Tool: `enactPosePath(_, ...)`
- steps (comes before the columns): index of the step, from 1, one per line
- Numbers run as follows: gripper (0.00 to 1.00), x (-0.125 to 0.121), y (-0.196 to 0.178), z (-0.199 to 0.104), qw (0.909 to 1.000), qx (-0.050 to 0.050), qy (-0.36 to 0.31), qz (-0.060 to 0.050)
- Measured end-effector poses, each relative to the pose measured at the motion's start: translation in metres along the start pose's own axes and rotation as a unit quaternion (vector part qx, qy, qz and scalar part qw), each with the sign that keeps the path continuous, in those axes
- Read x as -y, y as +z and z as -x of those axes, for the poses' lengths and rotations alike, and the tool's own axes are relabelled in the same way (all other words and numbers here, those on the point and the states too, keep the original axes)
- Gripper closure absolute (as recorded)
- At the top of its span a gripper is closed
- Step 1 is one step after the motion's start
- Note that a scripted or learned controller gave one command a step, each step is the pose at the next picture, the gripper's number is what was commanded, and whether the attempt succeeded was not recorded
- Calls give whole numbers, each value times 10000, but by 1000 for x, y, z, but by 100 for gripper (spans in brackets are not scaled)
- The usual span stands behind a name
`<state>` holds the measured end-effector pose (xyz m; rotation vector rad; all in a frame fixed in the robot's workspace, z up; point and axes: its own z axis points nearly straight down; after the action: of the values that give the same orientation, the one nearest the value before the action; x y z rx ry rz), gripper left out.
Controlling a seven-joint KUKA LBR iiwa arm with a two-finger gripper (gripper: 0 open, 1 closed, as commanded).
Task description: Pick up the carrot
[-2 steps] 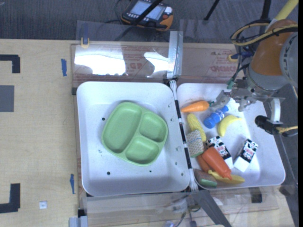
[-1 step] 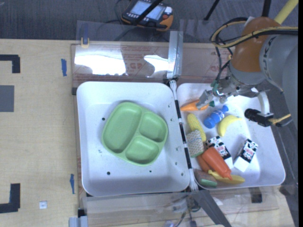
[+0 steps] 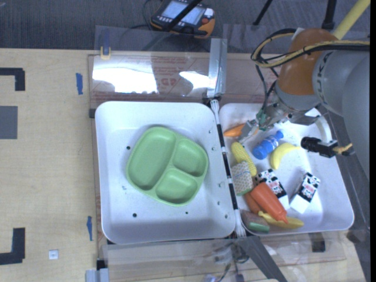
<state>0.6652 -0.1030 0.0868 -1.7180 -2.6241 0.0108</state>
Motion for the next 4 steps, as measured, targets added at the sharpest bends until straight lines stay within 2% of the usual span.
enactPosePath(1,0,-3,-47,-1,9960,27,-888,70)
enactPosePath(2,0,-9,-13,4,9862,-1,1650,155)
enactPosePath(3,0,-5,-12,3,9975,40,694,82)
enactPosePath(4,0,3,-12,-5,9893,18,1454,150)
